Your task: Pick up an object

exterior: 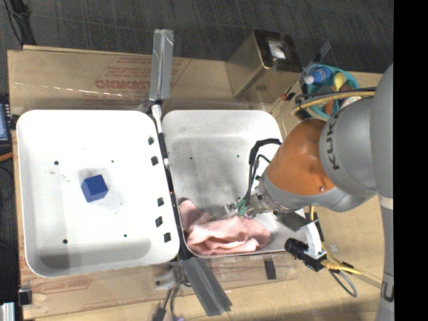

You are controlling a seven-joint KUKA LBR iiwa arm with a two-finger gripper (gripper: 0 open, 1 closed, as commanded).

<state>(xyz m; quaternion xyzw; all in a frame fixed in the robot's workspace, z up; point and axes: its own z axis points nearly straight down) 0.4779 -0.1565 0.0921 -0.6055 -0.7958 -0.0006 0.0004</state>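
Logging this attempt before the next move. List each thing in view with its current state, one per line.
Small blue cube: resting alone on the floor of the left white bin, untouched.
Crumpled pink cloth: bunched against the near wall of the right white bin, not lifted.
Gripper: low over the cloth's upper edge.

Soft pink cloth (224,236), glossy plastic bins (40,146)
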